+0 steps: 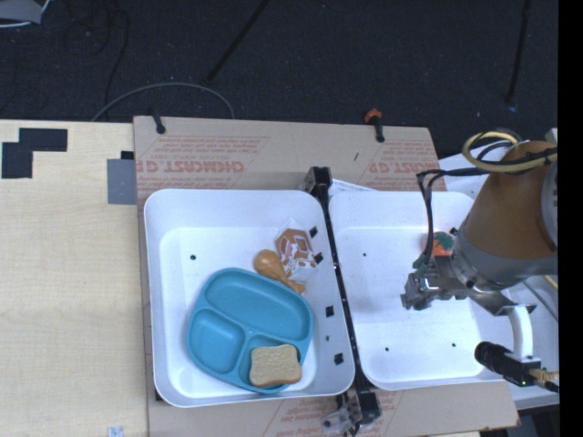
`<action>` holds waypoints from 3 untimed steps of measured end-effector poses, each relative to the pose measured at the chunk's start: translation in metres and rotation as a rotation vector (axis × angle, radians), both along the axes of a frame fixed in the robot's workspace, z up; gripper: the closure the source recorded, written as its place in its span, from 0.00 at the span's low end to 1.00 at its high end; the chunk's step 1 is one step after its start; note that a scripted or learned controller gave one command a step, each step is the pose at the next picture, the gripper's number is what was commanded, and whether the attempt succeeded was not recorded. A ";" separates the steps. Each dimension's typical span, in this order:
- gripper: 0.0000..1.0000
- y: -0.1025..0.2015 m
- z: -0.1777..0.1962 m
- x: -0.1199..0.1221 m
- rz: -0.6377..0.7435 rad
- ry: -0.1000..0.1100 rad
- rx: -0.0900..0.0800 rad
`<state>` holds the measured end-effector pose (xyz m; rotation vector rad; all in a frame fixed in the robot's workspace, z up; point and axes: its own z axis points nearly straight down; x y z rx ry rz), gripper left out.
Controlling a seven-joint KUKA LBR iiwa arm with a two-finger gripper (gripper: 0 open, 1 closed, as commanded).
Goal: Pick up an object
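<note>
My gripper [419,293] hangs low over the middle of the right bin [392,362], pointing down at its white floor. Just behind the wrist a small orange and green thing [443,242] peeks out, partly hidden by the arm. The left bin [173,244] holds a blue divided plate [239,321] with a tan slice of bread [274,365] in its near compartment. A tan wooden piece [272,266] and a clear wrapper with brown print [296,249] lie at the plate's far edge.
A black divider rail [333,289] runs between the two bins. Both bins rest on a cardboard sheet [237,153]. A pale wooden bench top [64,280] lies to the left.
</note>
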<state>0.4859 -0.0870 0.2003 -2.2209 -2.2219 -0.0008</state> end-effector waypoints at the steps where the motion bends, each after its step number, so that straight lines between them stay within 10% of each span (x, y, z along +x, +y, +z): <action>1: 1.00 -0.001 0.019 0.000 0.000 0.001 0.000; 3: 1.00 0.077 0.026 0.051 0.003 0.003 0.001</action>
